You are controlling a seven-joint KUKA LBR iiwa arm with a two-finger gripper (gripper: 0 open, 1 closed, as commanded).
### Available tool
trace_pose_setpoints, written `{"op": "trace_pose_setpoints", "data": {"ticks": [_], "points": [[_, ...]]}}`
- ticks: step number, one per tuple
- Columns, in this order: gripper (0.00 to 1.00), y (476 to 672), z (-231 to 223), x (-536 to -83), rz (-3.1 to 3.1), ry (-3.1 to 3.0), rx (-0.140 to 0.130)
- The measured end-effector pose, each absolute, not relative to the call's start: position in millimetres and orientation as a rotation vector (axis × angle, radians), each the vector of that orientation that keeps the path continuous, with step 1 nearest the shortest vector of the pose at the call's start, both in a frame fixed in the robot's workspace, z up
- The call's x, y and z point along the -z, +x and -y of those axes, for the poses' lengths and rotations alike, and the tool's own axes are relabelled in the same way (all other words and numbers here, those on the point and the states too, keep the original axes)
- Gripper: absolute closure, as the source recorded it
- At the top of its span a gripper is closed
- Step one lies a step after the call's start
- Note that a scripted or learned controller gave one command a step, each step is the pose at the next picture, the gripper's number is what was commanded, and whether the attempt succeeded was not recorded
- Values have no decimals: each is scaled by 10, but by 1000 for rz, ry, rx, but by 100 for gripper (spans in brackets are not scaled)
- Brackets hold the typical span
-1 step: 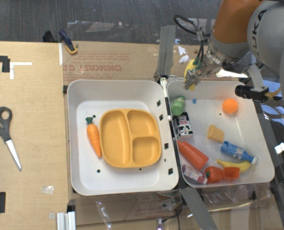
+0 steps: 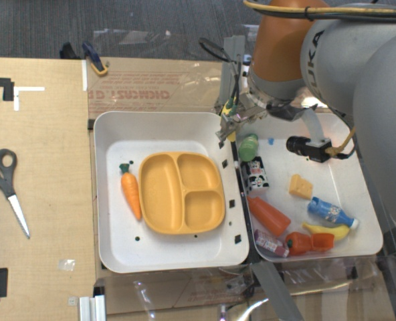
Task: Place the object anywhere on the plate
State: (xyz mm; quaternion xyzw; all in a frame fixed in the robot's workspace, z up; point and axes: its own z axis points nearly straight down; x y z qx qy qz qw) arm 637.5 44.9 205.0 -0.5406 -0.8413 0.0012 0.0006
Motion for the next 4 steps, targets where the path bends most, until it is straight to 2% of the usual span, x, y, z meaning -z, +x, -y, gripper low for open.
{"op": "trace_pose_setpoints", "data": {"ticks": [1,2,3,4], "points": [[100,5956,-959,-1906,2662,-1667,-4],[100,5809,-1615,-1539,2515,-1879,-8],[0,5811,-1614,-1541,2514,-1880,-7],[100,5815,-1598,-1625,2513,-1882,-11]]}}
